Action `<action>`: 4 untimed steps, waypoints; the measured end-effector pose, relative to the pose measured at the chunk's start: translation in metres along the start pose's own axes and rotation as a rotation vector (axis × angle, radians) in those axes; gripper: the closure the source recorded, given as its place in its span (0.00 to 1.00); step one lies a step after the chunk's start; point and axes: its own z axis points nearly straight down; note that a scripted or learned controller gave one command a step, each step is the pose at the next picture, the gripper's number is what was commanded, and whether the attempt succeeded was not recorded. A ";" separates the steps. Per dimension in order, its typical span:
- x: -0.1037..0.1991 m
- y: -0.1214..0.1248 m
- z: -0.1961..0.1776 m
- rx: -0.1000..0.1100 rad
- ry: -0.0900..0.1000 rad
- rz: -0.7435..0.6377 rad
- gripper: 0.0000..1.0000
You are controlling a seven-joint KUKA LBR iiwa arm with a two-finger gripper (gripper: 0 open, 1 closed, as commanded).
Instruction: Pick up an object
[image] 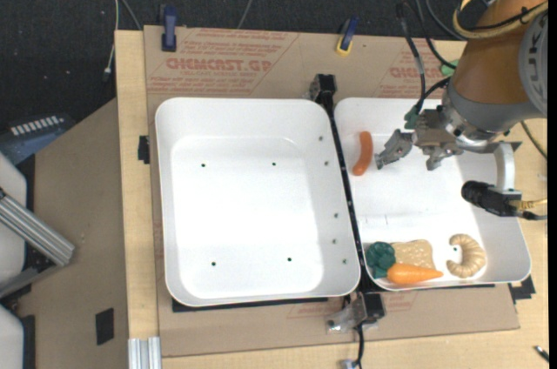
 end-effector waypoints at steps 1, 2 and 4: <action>0.000 0.001 -0.002 -0.004 0.000 0.000 0.00; 0.004 0.000 0.060 0.002 0.000 -0.001 0.00; 0.004 0.000 0.094 -0.005 -0.001 0.000 1.00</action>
